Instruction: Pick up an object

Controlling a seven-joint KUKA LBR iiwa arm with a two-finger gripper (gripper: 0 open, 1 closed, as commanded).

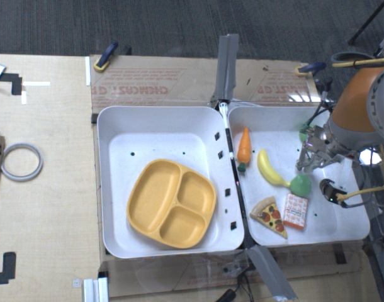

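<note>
Gripper [307,162] sits low over the right bin [343,231], arm reaching in from the right, orange band above the wrist. Can't tell from this angle if the pincer is wide, narrow or holding anything; metal parts blur together. Nothing visibly lifted, so I judge the pick as not done yet. Candidates all lie in the right bin: carrot [243,145] at the far left, against the divider; banana [270,169] just right of it, running diagonally; green object [300,185] touching the banana's near end, just near side of the gripper; a second green bit [303,131] on the far side of the gripper, partly hidden. Pizza slice [269,216] and small red-and-white carton [295,211] lie side by side at the near edge. Likely target, my guess: the green object or the banana, being closest to the tool. Left bin [116,137] has a yellow divided plate [172,203], untouched. Tape roll [19,162] on the bench far left. Left to do: close on something, lift clear.
</note>
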